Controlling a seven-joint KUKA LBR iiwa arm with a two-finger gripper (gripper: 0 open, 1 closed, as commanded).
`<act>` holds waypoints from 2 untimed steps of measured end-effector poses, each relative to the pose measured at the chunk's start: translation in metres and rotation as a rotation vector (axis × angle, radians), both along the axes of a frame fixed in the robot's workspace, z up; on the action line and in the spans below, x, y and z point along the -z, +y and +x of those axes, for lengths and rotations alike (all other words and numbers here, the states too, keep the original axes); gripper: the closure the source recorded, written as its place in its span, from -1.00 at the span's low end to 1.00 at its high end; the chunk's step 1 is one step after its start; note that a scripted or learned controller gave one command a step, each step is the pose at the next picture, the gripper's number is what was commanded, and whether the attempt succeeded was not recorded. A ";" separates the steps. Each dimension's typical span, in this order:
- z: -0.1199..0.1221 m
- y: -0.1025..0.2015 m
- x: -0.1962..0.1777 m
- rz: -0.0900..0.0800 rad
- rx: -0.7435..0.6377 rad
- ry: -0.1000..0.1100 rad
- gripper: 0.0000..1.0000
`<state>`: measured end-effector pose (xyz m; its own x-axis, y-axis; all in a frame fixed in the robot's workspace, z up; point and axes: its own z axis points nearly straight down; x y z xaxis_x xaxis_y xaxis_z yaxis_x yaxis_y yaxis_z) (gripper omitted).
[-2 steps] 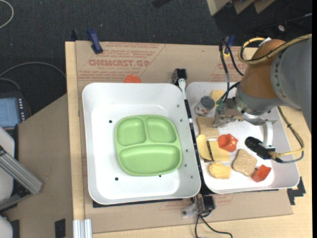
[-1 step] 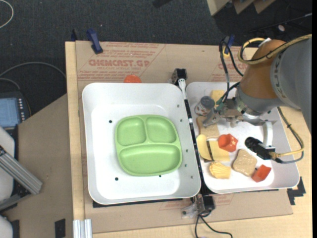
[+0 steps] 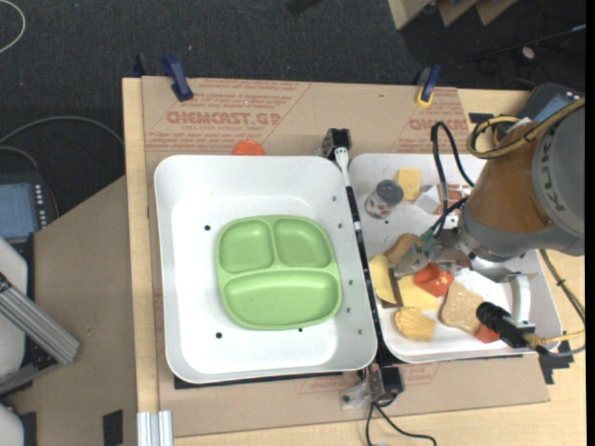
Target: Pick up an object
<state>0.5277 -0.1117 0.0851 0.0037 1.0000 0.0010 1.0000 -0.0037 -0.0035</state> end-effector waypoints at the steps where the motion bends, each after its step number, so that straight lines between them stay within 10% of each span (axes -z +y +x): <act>1: 0.003 0.001 -0.010 -0.002 -0.002 -0.006 1.00; 2: 0.002 0.001 -0.010 -0.001 -0.001 -0.006 -1.00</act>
